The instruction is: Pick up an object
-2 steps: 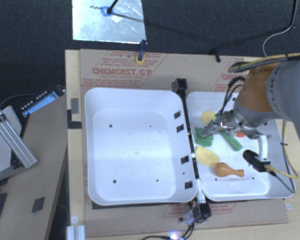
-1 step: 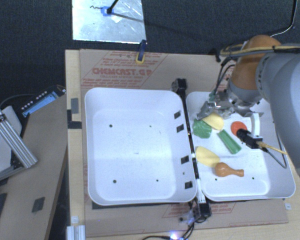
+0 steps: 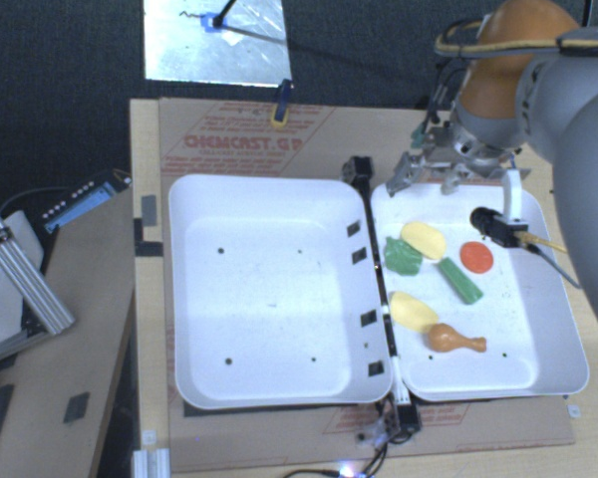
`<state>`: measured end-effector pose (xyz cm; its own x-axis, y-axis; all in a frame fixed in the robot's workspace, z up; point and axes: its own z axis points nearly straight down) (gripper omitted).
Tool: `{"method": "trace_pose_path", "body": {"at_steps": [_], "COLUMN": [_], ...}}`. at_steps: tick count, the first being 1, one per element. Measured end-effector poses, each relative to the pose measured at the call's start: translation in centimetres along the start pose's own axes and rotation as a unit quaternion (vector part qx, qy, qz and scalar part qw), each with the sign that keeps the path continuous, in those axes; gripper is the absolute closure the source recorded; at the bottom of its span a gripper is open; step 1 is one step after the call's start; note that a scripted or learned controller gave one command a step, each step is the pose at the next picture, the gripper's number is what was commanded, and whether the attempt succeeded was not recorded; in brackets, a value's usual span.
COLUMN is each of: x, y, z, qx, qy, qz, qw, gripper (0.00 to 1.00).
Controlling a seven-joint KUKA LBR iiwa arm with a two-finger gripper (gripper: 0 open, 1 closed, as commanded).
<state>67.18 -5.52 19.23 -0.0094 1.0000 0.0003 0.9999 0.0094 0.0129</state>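
The right white bin [image 3: 553, 352] holds several toy foods. A yellow piece [image 3: 423, 238] lies beside a green leafy piece [image 3: 403, 257]. To their right are a red disc [image 3: 476, 257] and a green stick [image 3: 461, 280]. Nearer the front lie another yellow piece [image 3: 414, 311] and a brown drumstick [image 3: 454, 341]. My gripper [image 3: 423, 181] hovers over the far left corner of this bin, above and behind the yellow piece. Its fingers stand open with nothing between them.
The left white bin [image 3: 269, 287] sits beside the right one, with black clips [image 3: 364, 257] along the shared divider. A black fitting with a cable [image 3: 496, 225] hangs from the arm over the right bin. A shiny plate [image 3: 217, 26] lies at the back.
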Motion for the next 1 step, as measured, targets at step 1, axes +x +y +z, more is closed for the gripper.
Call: {"method": "trace_pose_path", "body": {"at_steps": [1], "x": [6.82], "y": [-2.67], "z": [0.75], "qx": [0.006], "qy": [0.001], "qz": [0.000], "qw": [1.0000], "gripper": [0.00]}}
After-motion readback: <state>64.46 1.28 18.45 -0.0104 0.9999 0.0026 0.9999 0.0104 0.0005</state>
